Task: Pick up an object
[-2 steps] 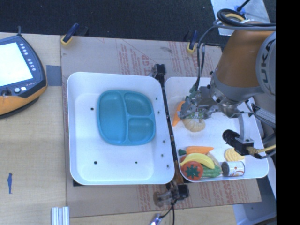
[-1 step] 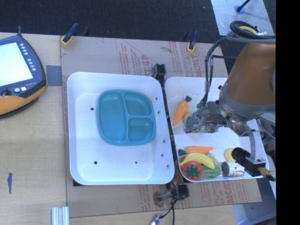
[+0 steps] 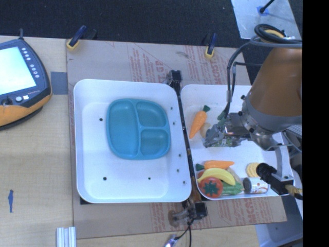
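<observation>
I am seeing the arm [image 3: 275, 81] reaching in from the right, bending down over the right bin [image 3: 216, 94], its end effector [image 3: 218, 136] hanging low just beside the toy carrot [image 3: 197, 123]. I cannot tell how its grip is standing. A blue divided plate [image 3: 138, 128] is sitting in the left bin [image 3: 90, 138].
</observation>
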`<action>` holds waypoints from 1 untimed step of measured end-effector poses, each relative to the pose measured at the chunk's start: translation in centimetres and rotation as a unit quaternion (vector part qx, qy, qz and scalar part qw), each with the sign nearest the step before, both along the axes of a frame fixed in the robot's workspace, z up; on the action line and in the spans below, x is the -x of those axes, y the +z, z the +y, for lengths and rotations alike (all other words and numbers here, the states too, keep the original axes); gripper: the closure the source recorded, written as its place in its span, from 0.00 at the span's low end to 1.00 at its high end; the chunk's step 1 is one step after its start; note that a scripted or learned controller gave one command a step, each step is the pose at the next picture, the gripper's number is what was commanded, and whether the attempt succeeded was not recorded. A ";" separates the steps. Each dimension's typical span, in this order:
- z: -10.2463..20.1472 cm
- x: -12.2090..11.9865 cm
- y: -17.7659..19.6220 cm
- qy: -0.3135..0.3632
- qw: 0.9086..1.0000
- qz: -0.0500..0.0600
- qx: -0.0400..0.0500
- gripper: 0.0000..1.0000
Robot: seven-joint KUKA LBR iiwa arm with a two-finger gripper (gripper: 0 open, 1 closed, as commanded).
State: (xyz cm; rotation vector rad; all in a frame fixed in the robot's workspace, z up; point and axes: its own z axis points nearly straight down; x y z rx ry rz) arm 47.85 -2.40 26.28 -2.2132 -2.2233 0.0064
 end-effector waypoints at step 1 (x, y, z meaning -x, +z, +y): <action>-1.0 0.2 -0.1 0.000 1.000 0.001 0.000 1.00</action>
